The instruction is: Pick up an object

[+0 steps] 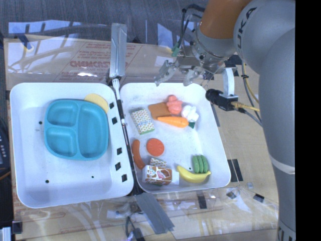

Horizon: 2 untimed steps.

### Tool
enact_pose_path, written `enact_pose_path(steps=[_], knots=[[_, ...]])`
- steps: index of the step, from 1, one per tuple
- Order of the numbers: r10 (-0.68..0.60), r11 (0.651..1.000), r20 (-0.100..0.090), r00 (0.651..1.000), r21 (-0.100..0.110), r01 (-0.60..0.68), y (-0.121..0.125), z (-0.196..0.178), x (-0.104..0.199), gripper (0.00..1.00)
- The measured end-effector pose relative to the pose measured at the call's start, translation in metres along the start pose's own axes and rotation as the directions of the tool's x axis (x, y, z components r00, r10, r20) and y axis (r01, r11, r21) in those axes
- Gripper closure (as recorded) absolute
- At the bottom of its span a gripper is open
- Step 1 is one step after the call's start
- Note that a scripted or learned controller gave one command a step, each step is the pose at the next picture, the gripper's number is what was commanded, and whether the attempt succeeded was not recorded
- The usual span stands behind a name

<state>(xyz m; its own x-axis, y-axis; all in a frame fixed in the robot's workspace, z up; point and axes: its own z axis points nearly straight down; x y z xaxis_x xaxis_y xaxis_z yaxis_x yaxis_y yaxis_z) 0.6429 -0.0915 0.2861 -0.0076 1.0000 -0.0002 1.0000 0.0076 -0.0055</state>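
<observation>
My tool [175,76] hangs above the far rim of the right bin [216,134], with its two fingers [163,76] spread apart and nothing between them. The things for picking lie in this bin. The carrot [173,121] is a smooth orange cone; its long axis goes almost left to right, a little slanted, and its leaf end is on the right side beside a small white piece [190,113]. A brown flat slab [158,109] and a pink lumpy piece [174,104] touch it from behind. The banana [193,174] is curved and glossy yellow, and it lies left to right near the front wall, with the green pods [199,163] just behind it. The sausage [136,153] points from far to near along the left wall. Beside it there are a round red disc [155,146], a checked packet [142,120] and a printed carton [158,173]. In the left bin [25,149] rests a blue plastic tray [77,129] with compartments, and a yellow disc [97,101] is behind it.
</observation>
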Motion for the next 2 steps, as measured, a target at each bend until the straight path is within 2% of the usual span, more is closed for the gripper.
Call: enact_pose_path(steps=[1, 2], knots=[[0.009, 1.000, 0.000, 1.000, 0.002, -0.009, -0.060, 0.070, -0.034, 0.00], [0.037, 0.999, -0.001, 0.999, 0.003, -0.037, -0.032, 0.149, -0.061, 0.00]])
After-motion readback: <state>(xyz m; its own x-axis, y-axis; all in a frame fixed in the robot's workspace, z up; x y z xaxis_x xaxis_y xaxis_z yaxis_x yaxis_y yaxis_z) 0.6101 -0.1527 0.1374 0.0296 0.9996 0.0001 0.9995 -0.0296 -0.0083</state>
